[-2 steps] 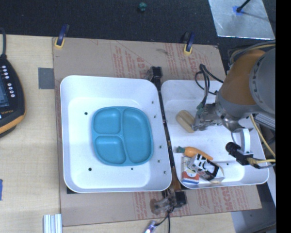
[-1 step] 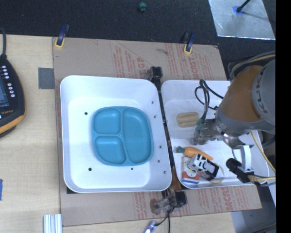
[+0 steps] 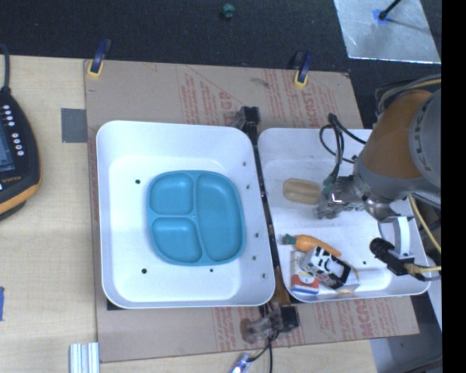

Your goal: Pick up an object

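pincer [image 3: 332, 203] sits low over the floor of the right bin [image 3: 295, 150], near that bin's middle, facing nine o'clock. whether it is apart or together cannot be told from this slanted look down. the arm [image 3: 400, 142] reaches in from three o'clock, its grey body bent over and down toward the bin. the broad orange band curves above the wrist, and dark cables loop up on the arm's twelve o'clock side.

pale wooden bench [image 3: 46, 286] carries a brown cardboard sheet [image 3: 179, 92], and both bins lie on that sheet side by side, touching along their shared edge. the left bin [image 3: 120, 239] holds a blue plate [image 3: 196, 216] with three compartments, lying flat at the bin's centre. at nine o'clock on the bench lies a black and orange teach pendant [image 3: 4, 158].

in the right bin a white packet with black and red markings [image 3: 320, 273] lies at six o'clock, against the near wall. an orange piece [image 3: 317, 244] lies along its twelve o'clock side. a tan rounded block [image 3: 299, 190] lies just at nine o'clock of the pincer; touching or barely apart, i cannot tell.

two small blue and yellow clamps [image 3: 99, 59] grip the cardboard's twelve o'clock edge.
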